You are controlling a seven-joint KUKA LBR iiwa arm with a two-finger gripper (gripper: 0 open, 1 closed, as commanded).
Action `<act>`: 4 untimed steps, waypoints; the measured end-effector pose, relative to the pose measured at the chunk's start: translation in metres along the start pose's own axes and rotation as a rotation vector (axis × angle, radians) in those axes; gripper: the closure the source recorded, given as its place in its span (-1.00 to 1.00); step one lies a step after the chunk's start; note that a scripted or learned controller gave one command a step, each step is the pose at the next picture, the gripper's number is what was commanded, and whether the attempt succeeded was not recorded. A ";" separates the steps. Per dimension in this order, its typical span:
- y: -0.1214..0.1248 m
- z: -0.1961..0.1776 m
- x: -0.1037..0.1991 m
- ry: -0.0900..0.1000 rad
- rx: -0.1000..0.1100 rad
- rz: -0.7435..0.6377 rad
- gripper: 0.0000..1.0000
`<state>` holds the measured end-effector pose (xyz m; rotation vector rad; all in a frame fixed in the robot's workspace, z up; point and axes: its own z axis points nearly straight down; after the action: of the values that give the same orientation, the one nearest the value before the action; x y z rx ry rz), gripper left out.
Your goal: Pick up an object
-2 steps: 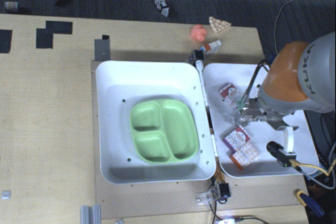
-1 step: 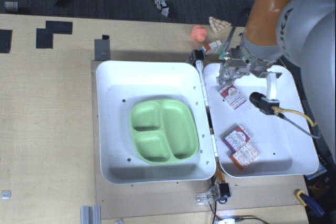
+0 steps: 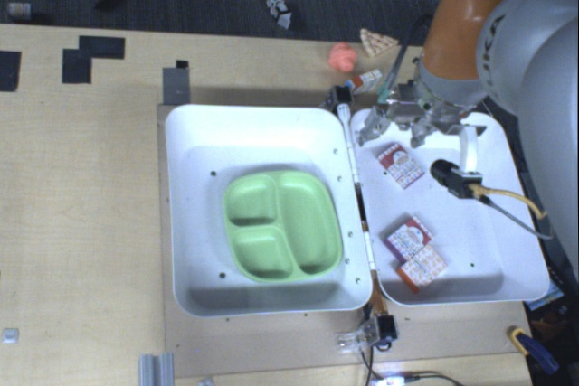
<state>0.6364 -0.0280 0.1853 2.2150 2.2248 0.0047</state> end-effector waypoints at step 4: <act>-0.091 0.086 -0.056 -0.001 -0.010 0.001 -1.00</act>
<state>0.5456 -0.0838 0.0985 2.2097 2.2183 0.0147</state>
